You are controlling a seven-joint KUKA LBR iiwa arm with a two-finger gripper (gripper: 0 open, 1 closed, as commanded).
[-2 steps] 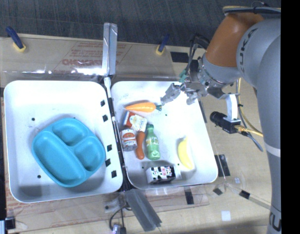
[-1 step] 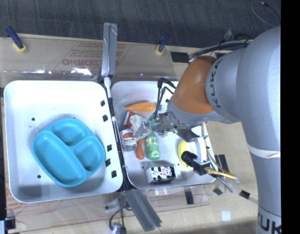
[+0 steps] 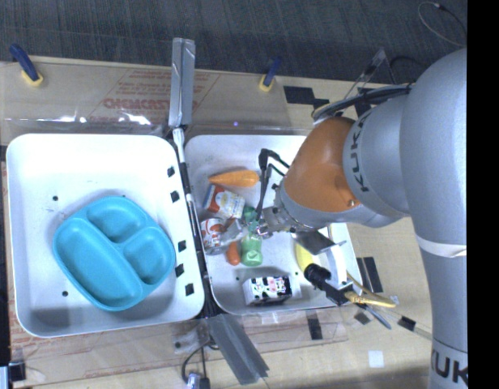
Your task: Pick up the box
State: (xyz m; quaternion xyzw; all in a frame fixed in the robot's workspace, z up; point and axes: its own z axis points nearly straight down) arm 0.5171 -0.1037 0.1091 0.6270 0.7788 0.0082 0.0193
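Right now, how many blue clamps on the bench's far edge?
2. One blue clamp sits at the far left corner of the board; the other blue clamp is on the far edge behind the right bin. The arm may hide more.

"KUKA" lettering on grey arm [image 3: 411, 160].
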